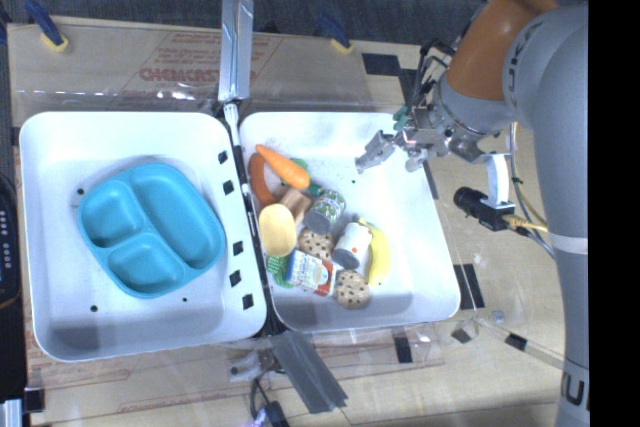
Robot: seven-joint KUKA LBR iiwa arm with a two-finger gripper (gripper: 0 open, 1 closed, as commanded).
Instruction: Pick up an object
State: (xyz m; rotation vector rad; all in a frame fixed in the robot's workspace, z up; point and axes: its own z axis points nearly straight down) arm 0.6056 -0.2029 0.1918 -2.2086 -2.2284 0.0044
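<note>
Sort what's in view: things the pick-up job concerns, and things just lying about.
Job: gripper over the right bin; pickable pile there: carrot, banana, yellow egg-shaped item, cookies, small can.

Lying about: blue divided plate, left bin, blue clamps.

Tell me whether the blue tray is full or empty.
Empty: the blue tray in the left bin shows three bare compartments.

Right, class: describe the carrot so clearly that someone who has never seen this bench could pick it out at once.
Start at the right-hand white bin, the one that has a pile of toy food along its left side. Go to the top of that pile, nearest the divider between the bins. The carrot is the long orange tapered piece lying at a slant, brighter than the reddish-brown sausage-like piece beside it.
</note>
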